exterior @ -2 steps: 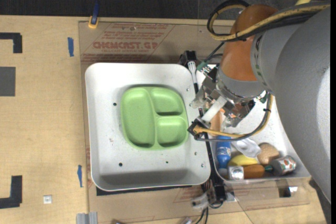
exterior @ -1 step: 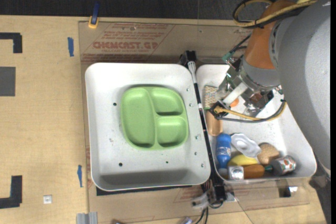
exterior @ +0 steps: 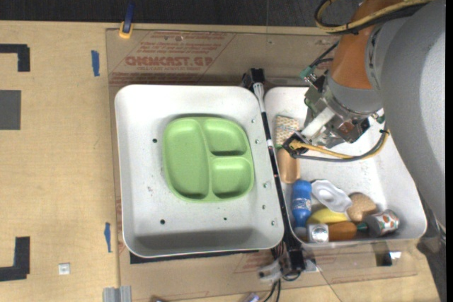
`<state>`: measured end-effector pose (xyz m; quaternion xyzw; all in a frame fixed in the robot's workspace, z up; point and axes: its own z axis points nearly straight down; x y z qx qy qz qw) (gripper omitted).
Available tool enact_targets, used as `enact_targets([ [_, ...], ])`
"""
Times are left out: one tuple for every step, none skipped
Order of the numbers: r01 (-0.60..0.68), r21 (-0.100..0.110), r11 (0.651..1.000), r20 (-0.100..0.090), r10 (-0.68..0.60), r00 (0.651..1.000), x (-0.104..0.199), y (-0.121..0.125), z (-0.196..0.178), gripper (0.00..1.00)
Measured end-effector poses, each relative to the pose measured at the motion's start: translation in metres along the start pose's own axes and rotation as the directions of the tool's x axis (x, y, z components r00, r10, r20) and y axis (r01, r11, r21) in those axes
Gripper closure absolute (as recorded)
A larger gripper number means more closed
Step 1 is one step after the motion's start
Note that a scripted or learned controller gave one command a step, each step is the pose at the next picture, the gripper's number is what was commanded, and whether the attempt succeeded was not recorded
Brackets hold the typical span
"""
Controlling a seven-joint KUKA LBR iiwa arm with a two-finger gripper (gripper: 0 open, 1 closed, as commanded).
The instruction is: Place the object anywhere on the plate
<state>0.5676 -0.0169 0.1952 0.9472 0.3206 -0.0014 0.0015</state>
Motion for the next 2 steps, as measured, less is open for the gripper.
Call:
enact_targets([
  [0.126, 0.002, 0.992, -0.007, -0.126, 0.992, 0.0676, -0.0738, -0.0607, 1.00],
  [0.121, 0.002, 0.993, -0.002, -0.121, 0.993, 0.0654, -0.0717, -0.0594, 0.00],
])
